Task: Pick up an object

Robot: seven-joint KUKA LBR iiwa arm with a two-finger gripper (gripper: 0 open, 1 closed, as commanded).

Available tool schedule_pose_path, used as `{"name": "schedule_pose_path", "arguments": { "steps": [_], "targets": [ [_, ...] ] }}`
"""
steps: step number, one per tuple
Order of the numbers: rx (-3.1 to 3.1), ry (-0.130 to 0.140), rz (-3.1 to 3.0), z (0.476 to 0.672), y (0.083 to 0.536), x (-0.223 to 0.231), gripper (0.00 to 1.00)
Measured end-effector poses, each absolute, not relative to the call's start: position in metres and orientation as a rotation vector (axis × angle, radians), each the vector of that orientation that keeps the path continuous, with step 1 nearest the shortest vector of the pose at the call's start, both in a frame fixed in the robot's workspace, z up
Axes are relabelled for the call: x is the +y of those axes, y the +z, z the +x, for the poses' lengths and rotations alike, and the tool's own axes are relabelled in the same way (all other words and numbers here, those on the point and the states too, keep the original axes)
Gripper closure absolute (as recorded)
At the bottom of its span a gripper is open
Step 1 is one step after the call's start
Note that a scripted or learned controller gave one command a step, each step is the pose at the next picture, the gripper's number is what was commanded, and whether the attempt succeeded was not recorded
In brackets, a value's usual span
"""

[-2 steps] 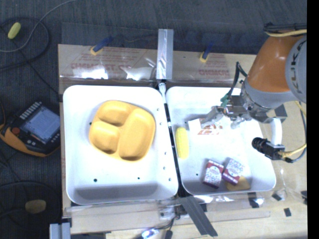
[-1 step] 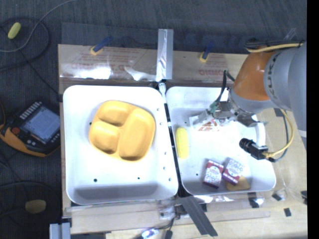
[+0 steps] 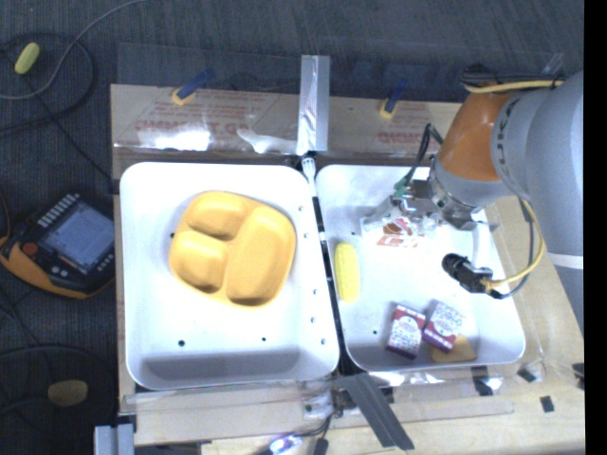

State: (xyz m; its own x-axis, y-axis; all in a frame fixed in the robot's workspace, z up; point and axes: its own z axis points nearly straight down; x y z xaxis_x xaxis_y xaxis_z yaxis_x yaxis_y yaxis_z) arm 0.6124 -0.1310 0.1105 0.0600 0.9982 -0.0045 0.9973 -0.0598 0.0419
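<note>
Two small cartons (image 3: 424, 329) at near edge, pincer (image 3: 414, 200) well behind

The floor (image 3: 237, 17) is covered with a dark grey-blue carpet. On it, past the worktop's left edge, lies a handheld control pendant (image 3: 59, 245) with a screen and an orange body, and thin cables (image 3: 85, 55) curl over the carpet nearby. A small yellow object (image 3: 27, 57) lies by the far left corner of the view (what it is, I cannot tell). The worktop (image 3: 142, 107) is pale wood, its far edge covered by a clear plastic sheet held with blue-and-yellow clamps (image 3: 193, 86). The light is even and soft.
</note>
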Motion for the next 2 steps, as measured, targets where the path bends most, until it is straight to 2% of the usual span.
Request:
{"name": "schedule_pose_path", "arguments": {
  "steps": [2],
  "targets": [
    [2.018, 0.051, 2.368, 0.631, 0.110, -0.143, 0.00]
  ]
}}
